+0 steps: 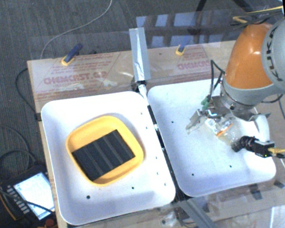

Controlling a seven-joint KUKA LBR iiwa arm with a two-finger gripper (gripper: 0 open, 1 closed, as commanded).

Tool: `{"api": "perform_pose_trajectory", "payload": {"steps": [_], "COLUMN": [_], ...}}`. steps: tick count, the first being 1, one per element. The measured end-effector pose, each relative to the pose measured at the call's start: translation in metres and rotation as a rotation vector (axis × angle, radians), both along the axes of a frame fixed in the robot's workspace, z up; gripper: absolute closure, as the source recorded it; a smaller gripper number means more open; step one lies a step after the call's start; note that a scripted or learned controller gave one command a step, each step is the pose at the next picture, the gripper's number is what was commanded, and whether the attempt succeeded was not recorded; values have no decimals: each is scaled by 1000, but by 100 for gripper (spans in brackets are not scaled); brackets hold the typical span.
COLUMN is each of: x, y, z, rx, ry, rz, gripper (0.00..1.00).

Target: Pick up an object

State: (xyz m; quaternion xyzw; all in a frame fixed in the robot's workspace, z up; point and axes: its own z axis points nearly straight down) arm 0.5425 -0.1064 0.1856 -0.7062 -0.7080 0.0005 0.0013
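Observation:
In the left bin (64, 191) lies a yellow dish (75, 138) with rounded corners. A black ribbed rectangular block (104, 154) rests flat inside it. My gripper (199, 119) hangs low over the middle of the right bin (194, 177), reaching in from the right under the orange-banded arm. Just right of the gripper, beneath the wrist, I see a small clear item with an orange spot (221, 131); the arm hides part of it. I cannot tell whether anything is between the gripper's tips.
A raised divider (157, 135) runs between the two bins. The bench's wooden back edge carries two yellow-and-blue clamps (71, 53). A tablet (31, 192) and cables lie on the floor to the left.

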Motion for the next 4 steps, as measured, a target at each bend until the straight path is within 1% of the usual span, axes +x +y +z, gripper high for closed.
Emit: {"api": "perform_pose_trajectory", "payload": {"steps": [1,2,3,4], "x": [-32,-7,30,43], "y": [-29,-60,-91,-90], "z": [53,27,-25,-91], "rx": [-4,-4,-3,-1], "ry": [-1,0,0,-3], "rz": [-514,-334,-170,-121], "gripper": [0,0,0,0]}}
